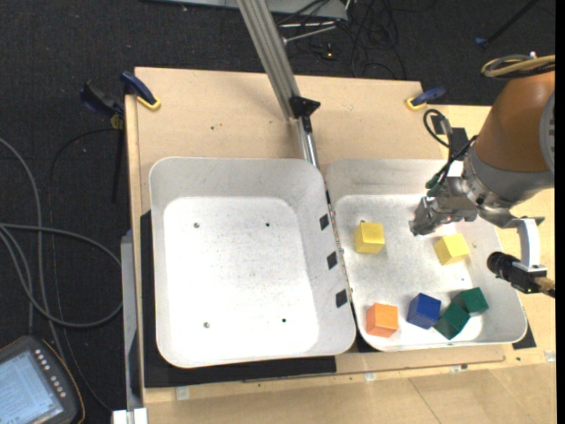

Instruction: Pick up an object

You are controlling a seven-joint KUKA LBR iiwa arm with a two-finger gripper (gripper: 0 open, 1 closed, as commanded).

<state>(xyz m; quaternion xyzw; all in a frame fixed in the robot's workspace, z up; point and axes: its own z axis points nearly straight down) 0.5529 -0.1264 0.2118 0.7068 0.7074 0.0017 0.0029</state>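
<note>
The right bin (388, 179) holds several small blocks. A yellow block (370, 237) lies near its left side, and a second yellow block (451, 248) lies further right. Along the front edge sit an orange block (382, 319), a blue block (424, 310) and two green blocks (463, 312) touching each other. My gripper (427, 220) hangs over the right bin, between the two yellow blocks and slightly behind them. Nothing shows between its tips.
The left bin (238, 254) stands beside the right one, with black clips along the shared rim. A metal pole (274, 51) slants in from the top down to the bins' junction. Clamps sit at the bench's back corners. Cables lie on the dark floor.
</note>
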